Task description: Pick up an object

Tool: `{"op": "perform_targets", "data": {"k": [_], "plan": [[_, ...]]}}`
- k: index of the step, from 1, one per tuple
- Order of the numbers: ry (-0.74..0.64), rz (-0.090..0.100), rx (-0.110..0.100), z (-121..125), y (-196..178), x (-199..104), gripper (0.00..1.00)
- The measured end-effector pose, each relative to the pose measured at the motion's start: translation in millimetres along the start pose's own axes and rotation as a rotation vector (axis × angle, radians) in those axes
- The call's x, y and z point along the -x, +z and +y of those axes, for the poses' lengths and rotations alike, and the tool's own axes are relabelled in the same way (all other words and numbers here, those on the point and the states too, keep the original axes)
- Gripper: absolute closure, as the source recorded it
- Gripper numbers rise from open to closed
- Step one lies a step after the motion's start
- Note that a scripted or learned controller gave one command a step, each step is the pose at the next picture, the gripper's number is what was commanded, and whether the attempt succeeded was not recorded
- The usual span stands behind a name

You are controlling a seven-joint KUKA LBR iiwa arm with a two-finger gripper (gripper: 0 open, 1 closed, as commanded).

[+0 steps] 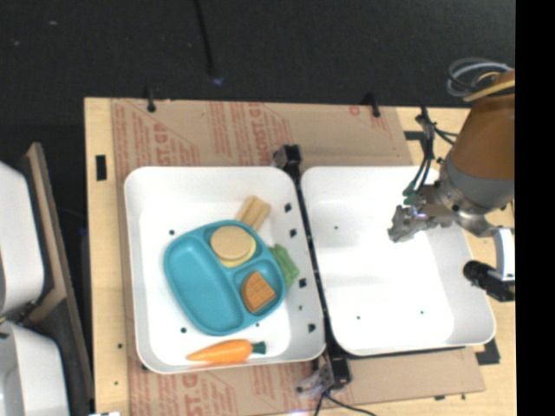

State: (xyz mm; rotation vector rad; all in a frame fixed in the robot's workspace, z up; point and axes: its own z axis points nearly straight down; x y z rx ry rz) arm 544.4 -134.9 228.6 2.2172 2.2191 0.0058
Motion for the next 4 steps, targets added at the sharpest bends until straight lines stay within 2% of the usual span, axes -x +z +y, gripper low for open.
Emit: {"op": "perform_targets", "data": {"k": [1,4], "plan": [[0.001,0.000,-0.003,1,-19,0,1.00],[-0.003,0.002,-0.005,15,-28,-165,1.00]]}}
